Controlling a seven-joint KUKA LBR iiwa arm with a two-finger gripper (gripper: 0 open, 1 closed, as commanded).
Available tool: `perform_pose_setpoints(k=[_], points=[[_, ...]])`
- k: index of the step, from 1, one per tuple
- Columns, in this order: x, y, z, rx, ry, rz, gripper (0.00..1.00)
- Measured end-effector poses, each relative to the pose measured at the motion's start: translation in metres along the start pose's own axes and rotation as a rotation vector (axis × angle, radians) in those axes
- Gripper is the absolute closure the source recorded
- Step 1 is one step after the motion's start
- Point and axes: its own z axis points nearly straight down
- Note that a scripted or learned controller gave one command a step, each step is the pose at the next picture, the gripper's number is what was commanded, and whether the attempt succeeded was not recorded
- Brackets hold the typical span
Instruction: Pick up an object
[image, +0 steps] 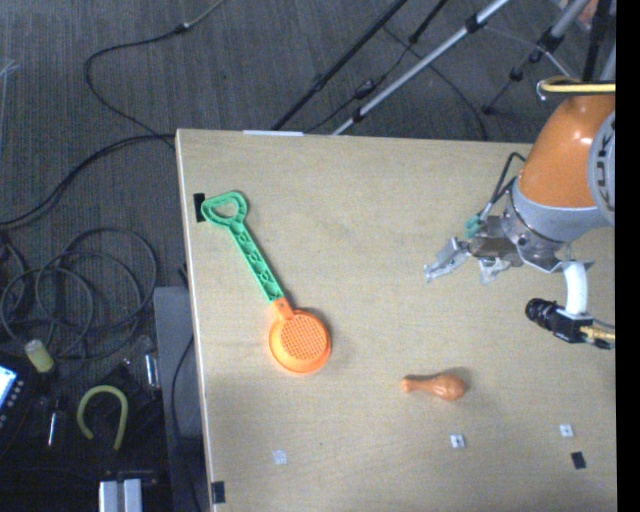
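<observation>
A toy strainer lies on the tan bench top at the left, with a green handle (250, 250) and a round orange head (299, 342). A small orange drumstick-shaped toy (437, 385) rests lower, toward the middle right. My gripper (463, 268) hangs at the right side, above and slightly right of the drumstick toy and well apart from it. Its two metal fingers (441, 266) are spread, and nothing is between them. The orange band of the arm (565, 165) sits just behind it.
The bench top (380, 190) ends at its left edge near x 180, with cables and floor clutter (90, 300) beyond it. A black fitting (552, 316) hangs off the arm at the right. Small markers (457, 440) dot the bench's lower part.
</observation>
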Motion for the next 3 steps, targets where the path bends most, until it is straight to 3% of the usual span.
perform_pose_setpoints(k=[1, 2, 3], points=[[-0.053, 0.002, 0.045, 0.000, -0.003, 0.035, 0.00], [-0.051, 0.047, 0.109, -0.002, -0.003, -0.109, 0.00], [-0.046, 0.098, 0.120, -0.003, -0.003, -0.113, 0.00]])
